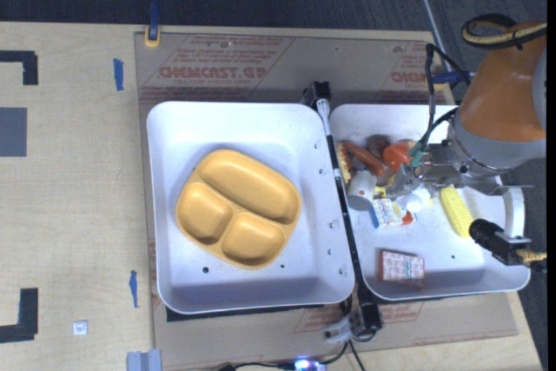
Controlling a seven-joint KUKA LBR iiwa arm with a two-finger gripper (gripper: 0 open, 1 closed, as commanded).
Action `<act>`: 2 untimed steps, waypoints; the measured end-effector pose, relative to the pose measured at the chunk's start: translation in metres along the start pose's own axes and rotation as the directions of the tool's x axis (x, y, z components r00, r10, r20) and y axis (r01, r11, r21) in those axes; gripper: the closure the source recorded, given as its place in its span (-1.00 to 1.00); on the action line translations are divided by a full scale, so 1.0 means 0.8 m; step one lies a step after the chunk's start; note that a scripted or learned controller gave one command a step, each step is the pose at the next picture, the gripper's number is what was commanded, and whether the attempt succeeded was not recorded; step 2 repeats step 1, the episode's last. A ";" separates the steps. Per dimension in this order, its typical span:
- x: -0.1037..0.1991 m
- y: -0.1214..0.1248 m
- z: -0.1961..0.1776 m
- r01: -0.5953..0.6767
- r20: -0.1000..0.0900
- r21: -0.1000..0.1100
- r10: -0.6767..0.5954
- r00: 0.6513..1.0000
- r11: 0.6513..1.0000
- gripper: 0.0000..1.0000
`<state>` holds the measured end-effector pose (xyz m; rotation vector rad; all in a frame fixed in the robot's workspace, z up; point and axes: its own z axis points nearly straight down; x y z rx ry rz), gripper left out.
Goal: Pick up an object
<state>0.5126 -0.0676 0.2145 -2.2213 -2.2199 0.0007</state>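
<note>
My gripper (408,176) hangs low in the right bin (452,282), over a cluster of small items at the bin's upper left. Right beside it are an orange-red round piece (395,155), a brown item (377,142) and a white bottle-like object (361,187). A blue, white and yellow packet (391,211) lies just below the gripper. To its right a yellow corn cob (454,209) lies lengthwise. A small red-and-white box (400,266) rests near the bin's front edge. The arm's grey body and orange band (508,100) cover the bin's right part.
The left bin (174,135) holds a yellow three-compartment plate (237,206). A black divider rail (334,187) runs between the bins. A black cable connector (493,241) juts out at the right bin's lower right. Cables loop above the arm.
</note>
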 end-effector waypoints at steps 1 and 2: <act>0.092 -0.041 0.038 0.001 0.000 0.000 -0.001 1.000 1.000 1.00; 0.092 -0.041 0.038 0.001 0.000 0.000 -0.001 1.000 1.000 1.00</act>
